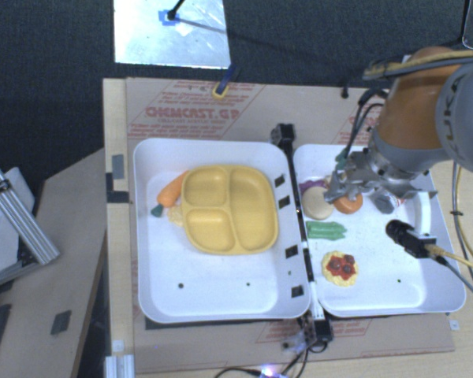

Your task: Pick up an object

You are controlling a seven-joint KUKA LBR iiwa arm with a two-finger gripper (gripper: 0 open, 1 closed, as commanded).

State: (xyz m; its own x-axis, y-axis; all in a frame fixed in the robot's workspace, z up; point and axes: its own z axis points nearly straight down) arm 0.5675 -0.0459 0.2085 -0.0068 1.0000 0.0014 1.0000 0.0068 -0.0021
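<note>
A: Where is the gripper (340, 186)?

B: Low over the right bin (378, 294), near its upper left corner. I cannot tell how it is set, or whether it holds anything.

A: And what is around it?

B: An orange piece (349, 204) and a cream round (317, 205) just beside it; a green strip (325, 230) and a small pizza (340, 267) lower down.

A: The left bin (213, 305)?

B: A yellow divided tray (225, 209), with a carrot (170, 190) touching its left edge.
</note>
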